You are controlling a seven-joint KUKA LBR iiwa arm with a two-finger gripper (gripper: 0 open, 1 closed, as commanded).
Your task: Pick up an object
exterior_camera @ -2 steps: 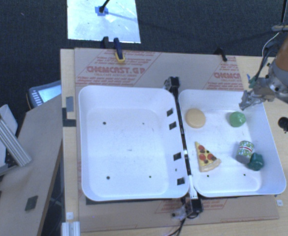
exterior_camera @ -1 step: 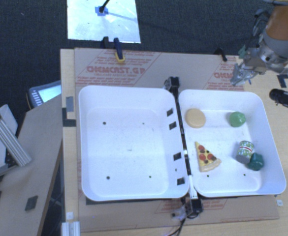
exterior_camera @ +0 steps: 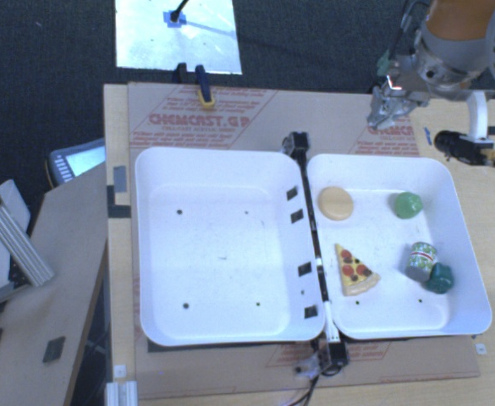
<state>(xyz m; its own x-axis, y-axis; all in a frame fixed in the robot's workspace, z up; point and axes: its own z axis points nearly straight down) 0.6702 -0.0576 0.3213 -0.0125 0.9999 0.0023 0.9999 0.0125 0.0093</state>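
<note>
The right bin point(exterior_camera: 450, 184) holds a tan round bun point(exterior_camera: 336, 202), a green ball point(exterior_camera: 408, 205), a toy pizza slice point(exterior_camera: 354, 270), a small can point(exterior_camera: 420, 259) and a dark green lump point(exterior_camera: 439, 278) touching the can. My gripper point(exterior_camera: 387, 113) hangs above the bench behind the right bin's far edge, apart from every object. Nothing shows between its fingers.
The left bin point(exterior_camera: 145, 227) stands beside the right one, joined along a black-clipped divider point(exterior_camera: 308, 227). A shiny metal sheet point(exterior_camera: 178, 22) lies at the back left, with a yellow and blue clamp point(exterior_camera: 203, 87) at the cardboard's edge.
</note>
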